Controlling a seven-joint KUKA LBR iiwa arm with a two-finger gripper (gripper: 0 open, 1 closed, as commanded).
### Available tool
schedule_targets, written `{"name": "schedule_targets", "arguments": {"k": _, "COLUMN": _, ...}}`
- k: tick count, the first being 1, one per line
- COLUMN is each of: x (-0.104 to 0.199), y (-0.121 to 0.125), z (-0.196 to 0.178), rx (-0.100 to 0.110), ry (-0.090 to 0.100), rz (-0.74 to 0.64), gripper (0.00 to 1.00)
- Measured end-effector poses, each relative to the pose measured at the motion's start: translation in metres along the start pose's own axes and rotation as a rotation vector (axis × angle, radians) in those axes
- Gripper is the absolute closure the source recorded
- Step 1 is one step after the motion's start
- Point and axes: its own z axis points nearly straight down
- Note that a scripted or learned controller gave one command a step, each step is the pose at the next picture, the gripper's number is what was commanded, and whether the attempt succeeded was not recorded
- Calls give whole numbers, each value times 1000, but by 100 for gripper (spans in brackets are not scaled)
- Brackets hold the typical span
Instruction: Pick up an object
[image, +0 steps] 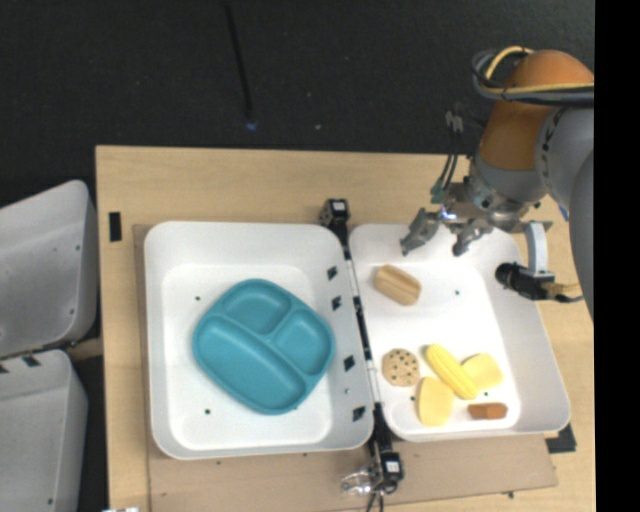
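You see the gripper (442, 238) above the back edge of the right bin (520, 330), hanging from the grey arm (520, 130) with its orange band. Its two fingers (418, 234) are spread apart with nothing between them.

Below and to the left of the gripper, the bread roll (398, 284) lies on the bin floor, near the fingers but apart from them. At the front of the same bin you find a cluster of toy food: the cookie (400, 367) on the left, the corn cob (451, 371) beside it, a yellow slice (435, 402) in front, a yellow block (482, 371) touching the cob, and a small sausage (488, 410) at the front right.

The left bin (170, 400) holds a teal divided plate (262, 344), lying flat and turned at an angle. Both bins rest on the wooden bench (120, 180).
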Motion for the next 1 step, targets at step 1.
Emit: {"name": "schedule_targets", "arguments": {"k": 1, "x": 0, "y": 3, "z": -9, "rx": -14, "ry": -1, "rz": -1, "gripper": 0}}
